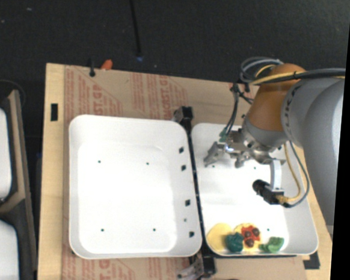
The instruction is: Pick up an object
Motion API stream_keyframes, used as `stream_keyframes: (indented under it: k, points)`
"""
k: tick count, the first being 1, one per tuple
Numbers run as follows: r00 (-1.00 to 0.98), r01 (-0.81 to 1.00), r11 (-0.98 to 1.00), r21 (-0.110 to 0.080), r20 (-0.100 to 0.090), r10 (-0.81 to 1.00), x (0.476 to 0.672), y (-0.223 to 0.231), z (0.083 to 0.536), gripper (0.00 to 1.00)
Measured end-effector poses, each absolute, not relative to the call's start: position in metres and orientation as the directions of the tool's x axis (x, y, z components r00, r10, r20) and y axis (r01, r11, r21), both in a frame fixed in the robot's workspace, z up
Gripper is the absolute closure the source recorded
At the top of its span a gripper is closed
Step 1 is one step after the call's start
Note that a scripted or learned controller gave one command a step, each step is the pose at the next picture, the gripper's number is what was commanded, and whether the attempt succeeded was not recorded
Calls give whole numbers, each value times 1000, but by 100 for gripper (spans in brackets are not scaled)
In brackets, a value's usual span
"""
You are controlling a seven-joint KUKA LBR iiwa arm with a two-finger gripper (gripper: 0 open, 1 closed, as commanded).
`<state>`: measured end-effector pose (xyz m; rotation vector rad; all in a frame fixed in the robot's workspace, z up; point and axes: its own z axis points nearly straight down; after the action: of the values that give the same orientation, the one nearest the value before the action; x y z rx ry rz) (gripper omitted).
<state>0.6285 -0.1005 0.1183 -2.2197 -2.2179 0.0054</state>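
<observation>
Camera view: one arm over the right bin, small objects at its near edge

Arm [297, 116]: grey, with an orange band [268, 107] above the wrist; enters from the right and hangs over the far half of the right bin [219, 197]. Cables loop above the band and run down the wrist's right side to a black fitting [267, 192] over the bin's middle.

Gripper [227, 155]: metal, pointing down toward the bin's far left part, near the divide between the bins. Whether it is apart or together cannot be told at this angle; nothing is seen held in it.

Objects, four, clustered at the near edge of the right bin, well apart from the gripper:
- yellow object [218, 233], pale, flat and rounded, leftmost
- teal object [234, 244], lumpy, lying against the yellow one at the bin's near rim
- red object [251, 233], small, with dark spots, just right of the teal one
- green object [273, 242], small, rightmost, near the bin's near right corner

Left bin [77, 159]: white, shallow, rounded corners, four small dark marks on its floor.

Black clips [186, 185]: a row along the divide where the two bins meet, with a larger black piece [183, 114] at its far end.

Bench [124, 93]: brown sheet with red print under both bins, on a pale wooden top. A small orange item [107, 64] sits at the far edge, toward the left corner
</observation>
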Motion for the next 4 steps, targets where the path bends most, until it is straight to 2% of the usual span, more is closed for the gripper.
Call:
stream_keyframes:
  k: [1,3,4]
  points:
    - [2,1000,-2,2,0,1000,630,-101,133,100]
    - [1,1000,-1,6,-1,1000,633,-111,245,100]
    - [-3,1000,3,0,1,1000,638,-58,235,100]
